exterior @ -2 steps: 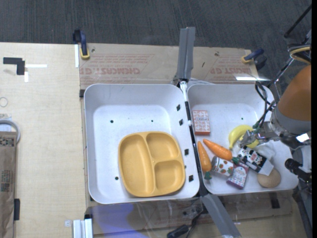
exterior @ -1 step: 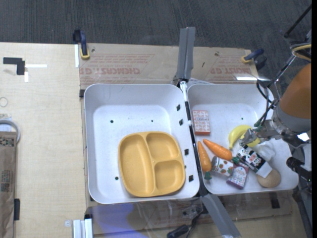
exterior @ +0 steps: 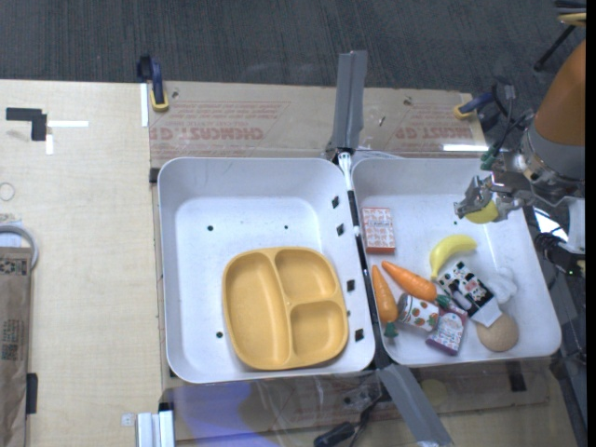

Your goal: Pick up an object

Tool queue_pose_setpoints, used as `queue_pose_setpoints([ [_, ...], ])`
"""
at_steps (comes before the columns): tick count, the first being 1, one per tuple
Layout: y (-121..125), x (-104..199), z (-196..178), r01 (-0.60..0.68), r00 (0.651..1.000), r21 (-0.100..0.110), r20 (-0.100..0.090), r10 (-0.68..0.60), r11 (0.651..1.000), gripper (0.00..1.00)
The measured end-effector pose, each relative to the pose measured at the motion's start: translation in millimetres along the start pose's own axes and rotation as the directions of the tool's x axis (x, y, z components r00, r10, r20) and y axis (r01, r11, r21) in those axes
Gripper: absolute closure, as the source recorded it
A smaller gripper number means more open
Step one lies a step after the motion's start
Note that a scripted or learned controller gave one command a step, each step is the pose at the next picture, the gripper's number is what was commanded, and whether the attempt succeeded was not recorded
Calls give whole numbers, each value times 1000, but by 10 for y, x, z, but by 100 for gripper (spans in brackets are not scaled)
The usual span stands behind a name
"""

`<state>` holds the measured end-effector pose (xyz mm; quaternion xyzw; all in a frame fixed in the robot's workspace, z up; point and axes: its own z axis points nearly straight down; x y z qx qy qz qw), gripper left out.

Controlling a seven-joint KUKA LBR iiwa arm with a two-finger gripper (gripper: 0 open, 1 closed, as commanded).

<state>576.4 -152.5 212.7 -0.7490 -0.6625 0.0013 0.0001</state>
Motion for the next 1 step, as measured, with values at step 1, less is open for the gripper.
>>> queue_pose_setpoints([
  [1,179,-15,512,-79,997,3,0,79,997,100],
])
